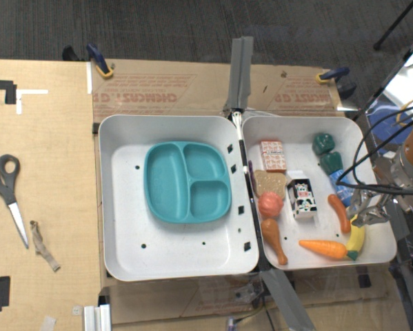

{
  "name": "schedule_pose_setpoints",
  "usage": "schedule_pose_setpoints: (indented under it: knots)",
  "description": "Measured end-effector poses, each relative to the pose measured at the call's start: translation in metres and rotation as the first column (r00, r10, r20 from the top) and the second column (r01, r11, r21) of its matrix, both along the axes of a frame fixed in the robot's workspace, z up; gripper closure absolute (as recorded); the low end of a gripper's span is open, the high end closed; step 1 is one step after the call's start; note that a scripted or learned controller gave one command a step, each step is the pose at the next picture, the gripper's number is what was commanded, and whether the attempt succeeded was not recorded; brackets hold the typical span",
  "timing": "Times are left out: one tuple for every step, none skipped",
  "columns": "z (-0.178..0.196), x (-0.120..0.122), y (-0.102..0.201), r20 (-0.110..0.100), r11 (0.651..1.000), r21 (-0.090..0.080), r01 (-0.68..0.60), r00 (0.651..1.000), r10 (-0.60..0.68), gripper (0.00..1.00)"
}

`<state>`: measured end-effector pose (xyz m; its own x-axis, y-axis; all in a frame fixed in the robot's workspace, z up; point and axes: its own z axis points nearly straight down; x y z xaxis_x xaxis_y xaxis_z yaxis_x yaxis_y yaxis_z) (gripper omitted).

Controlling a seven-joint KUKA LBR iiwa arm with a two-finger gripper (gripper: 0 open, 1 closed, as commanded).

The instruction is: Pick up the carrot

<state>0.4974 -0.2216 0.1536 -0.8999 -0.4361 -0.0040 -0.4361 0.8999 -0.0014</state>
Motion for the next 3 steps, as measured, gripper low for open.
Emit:
schedule_pose_setpoints:
  knots:
    - [0.009,-0.007,0.001,0.0,0.967,0.0,-0.254,0.967,0.254,1.0]
    - [-0.061,0.015,0.044,-0.002,0.999,0.001,0.04,0.999,-0.04,1.0]
    - [0.06,0.007,0.0,0.001,0.972,0.0,-0.234,0.972,0.234,1.0]
